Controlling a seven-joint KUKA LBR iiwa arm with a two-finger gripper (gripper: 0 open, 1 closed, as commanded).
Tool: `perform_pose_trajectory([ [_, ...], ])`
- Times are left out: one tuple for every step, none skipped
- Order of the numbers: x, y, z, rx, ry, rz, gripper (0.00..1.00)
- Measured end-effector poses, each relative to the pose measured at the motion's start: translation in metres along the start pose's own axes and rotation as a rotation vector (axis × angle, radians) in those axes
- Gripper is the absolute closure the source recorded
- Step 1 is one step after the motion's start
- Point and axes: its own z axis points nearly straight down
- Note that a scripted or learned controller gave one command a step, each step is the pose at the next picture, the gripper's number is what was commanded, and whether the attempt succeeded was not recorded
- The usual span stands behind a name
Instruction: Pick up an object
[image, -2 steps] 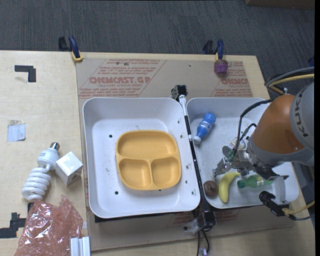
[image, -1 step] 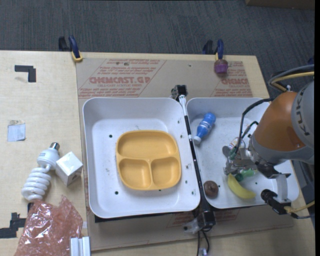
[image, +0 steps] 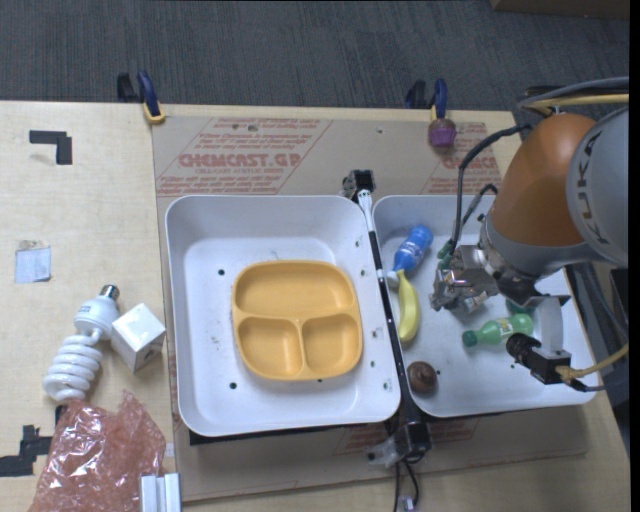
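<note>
Camera view: claw (image: 458, 290) low in right bin (image: 480, 400), finger state impossible to tell. Just left, banana (image: 407, 308), long axis running up-down. Just right and below, green bottle (image: 497, 331), lying crosswise. Blue bottle (image: 411, 248) up-left.

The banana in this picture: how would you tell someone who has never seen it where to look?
Find the right-hand white bin, the one the grey and orange arm reaches into. Along its left wall, just below a blue and white bottle, lies the banana, lengthwise. It is the only yellow, curved thing in that bin; the small green bottle and brown ball lie apart.
</note>
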Motion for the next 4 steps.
perform_pose_trajectory([
  [0.000, 0.000, 0.000, 0.000, 0.000, 0.000, 0.00],
  [-0.047, 0.054, 0.073, -0.006, -0.001, 0.001, 0.00],
  [-0.049, 0.052, 0.082, -0.021, -0.007, -0.002, 0.00],
  [-0.056, 0.025, 0.087, -0.042, -0.019, 0.005, 0.00],
])
